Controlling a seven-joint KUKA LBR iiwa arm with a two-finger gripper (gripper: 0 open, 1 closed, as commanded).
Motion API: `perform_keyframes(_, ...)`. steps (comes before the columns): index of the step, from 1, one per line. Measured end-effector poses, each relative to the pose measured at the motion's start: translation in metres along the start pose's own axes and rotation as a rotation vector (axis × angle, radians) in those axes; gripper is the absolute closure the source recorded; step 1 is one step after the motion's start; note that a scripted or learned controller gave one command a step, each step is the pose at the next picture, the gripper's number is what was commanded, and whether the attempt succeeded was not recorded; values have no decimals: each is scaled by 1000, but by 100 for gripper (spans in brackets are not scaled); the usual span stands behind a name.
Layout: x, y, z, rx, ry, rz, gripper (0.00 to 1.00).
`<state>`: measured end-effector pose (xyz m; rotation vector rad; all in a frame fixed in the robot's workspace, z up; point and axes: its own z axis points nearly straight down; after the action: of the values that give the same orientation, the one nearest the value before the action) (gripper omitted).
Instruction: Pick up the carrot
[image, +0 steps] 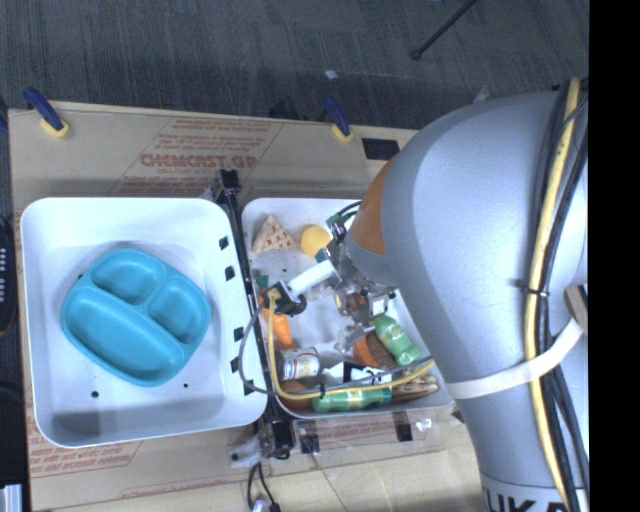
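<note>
the carrot (282, 329) lies just to the view's left of the jaws, tucked against the near wall of the cluttered bin (285, 205), likely crowded there by the clutter. the arm hides the jaws, so wide or narrow i cannot tell.

A dark grey, ribbed carpet floor (200, 50) runs across the top of the frame, crossed at the upper right by a thin dark rod (445, 30). Below it lies the table (150, 150), covered in brown cardboard with red lettering. One blue clamp (45, 112) grips its far edge at upper left and a second blue clamp (337, 117) at upper centre.
</note>
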<state>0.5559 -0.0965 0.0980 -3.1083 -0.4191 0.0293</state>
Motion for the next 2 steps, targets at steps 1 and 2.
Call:
perform_keyframes(1,22,7,7,-1,10,18,0)
perform_keyframes(2,-49,-90,-95,4,16,-15,0)
